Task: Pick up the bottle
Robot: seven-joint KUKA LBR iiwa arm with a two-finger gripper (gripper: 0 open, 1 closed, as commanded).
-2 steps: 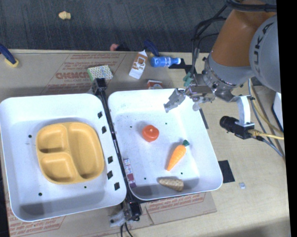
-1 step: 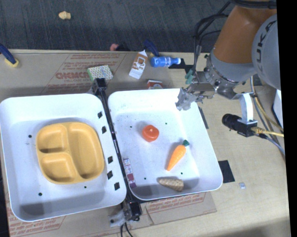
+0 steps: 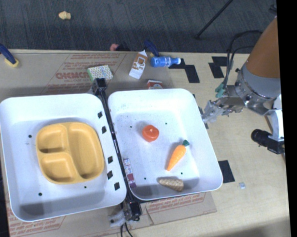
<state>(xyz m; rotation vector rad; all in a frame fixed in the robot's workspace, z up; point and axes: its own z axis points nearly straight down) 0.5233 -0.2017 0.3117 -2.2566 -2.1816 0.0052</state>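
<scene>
Right now my end effector point(image 3: 210, 111) hangs off the right bin's point(image 3: 202, 137) rim; whether it's open, I cannot tell. That small blue plastic bottle point(image 3: 160, 62) lies behind the bins on the surface, so I judge reaching comes first.

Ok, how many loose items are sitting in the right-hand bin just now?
3: an orange bottle near the middle, a toy carrot lower right of it, and a brown bread piece by the front wall. None looks hidden.

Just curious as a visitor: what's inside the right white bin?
Inside the right bin: an orange round piece, a toy carrot and a brown bread-like piece. Whatever lies beneath them is covered.
</scene>
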